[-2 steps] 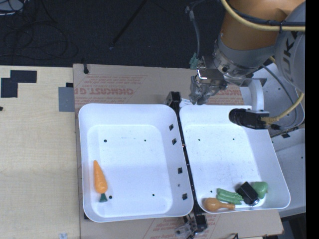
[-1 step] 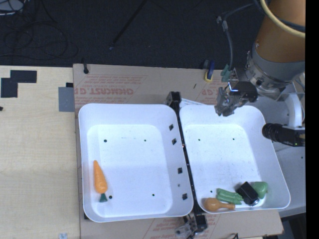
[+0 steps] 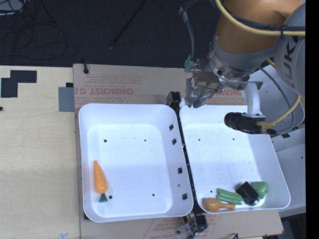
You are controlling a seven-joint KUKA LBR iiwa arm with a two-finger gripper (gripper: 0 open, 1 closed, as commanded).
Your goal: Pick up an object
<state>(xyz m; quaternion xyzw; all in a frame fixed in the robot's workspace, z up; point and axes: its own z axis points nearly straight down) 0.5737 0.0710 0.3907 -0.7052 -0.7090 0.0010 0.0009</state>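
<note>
Hovering over the far rim of the right bin, at about twelve o'clock of it, the gripper looks to be at the approach step of the pick, with nothing between its jaws (whether they are spread or closed I cannot tell from this slant). No object has been lifted yet, by my reading. The nearest candidates sit in a cluster at roughly five o'clock of that same bin: a green bean pod, a black block lying partly over a green piece, and an orange gourd-shaped toy against the near wall. An orange carrot lies alone at eight o'clock of the left bin, well apart from everything else. The next move, I judge, calls for carrying the arm across toward six o'clock and lowering over one item. The crowding of that cluster and its closeness to the bin wall could make a clean grip awkward; the carrot is freer but farther. A black fitting juts over the right bin at two o'clock.
</note>
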